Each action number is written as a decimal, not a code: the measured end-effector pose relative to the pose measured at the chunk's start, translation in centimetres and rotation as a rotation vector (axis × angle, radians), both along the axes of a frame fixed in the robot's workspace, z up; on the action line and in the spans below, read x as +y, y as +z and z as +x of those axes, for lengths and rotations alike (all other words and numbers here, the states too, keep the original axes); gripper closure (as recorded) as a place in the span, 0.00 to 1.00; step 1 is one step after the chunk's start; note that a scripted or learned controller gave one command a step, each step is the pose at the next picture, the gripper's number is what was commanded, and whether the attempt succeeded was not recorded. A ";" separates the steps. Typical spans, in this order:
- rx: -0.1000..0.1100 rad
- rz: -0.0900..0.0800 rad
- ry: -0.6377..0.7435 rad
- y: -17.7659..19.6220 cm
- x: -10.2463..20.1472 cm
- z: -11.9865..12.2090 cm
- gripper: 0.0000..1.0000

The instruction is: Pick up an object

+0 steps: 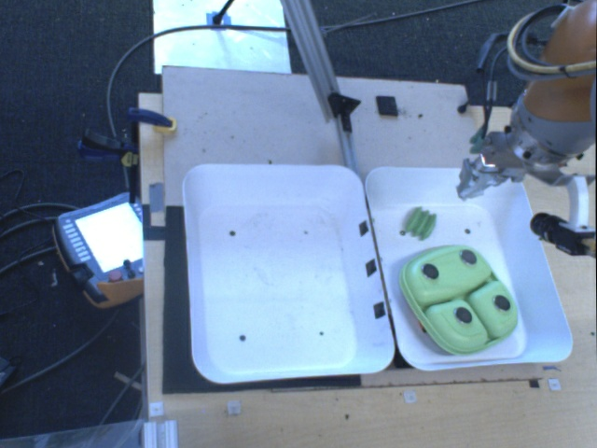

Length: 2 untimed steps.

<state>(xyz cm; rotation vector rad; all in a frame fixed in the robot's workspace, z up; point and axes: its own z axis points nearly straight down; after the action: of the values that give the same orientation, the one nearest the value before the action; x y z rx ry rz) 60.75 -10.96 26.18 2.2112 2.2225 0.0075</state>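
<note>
Tool (473, 180) is hovering over the right bin's (536, 250) far edge, grip state unclear, near the green piece (419, 221).

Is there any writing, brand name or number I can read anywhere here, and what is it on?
None can be read.
The handheld screen left of the bins glows white; any text on it is blurred.
The green moulded object and small green piece carry no lettering.
</note>
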 end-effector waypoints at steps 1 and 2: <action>0.005 0.003 0.005 0.2 5.0 0.5 1.00; 0.006 0.002 0.005 -1.5 10.3 1.5 1.00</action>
<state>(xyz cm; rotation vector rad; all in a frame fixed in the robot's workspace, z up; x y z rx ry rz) 62.27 -0.70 24.67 2.2102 2.2324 0.0030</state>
